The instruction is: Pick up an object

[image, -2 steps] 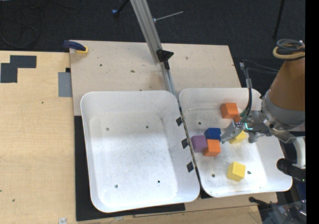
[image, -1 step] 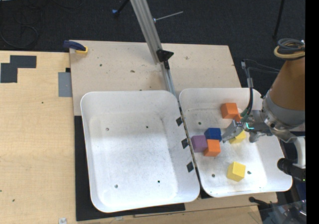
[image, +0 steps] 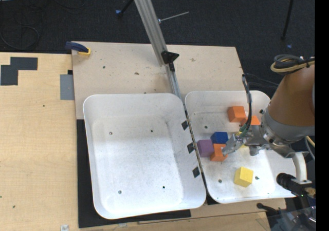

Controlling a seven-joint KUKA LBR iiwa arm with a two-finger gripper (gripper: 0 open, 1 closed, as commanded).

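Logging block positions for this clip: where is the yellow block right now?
The yellow block lies in the right bin, near its front edge, apart from the purple, blue and orange blocks behind it.

The arm (image: 290, 104) shows as a broad rounded orange-brown band above the wrist, glossy and curved like a barrel. Below it sits a grey collar ring of duller metal. From the collar a slim grey metal gripper (image: 235, 145) juts out, small and angular. A thin dark cable runs along the orange band's edge, and coiled yellow and black cables loop above it.
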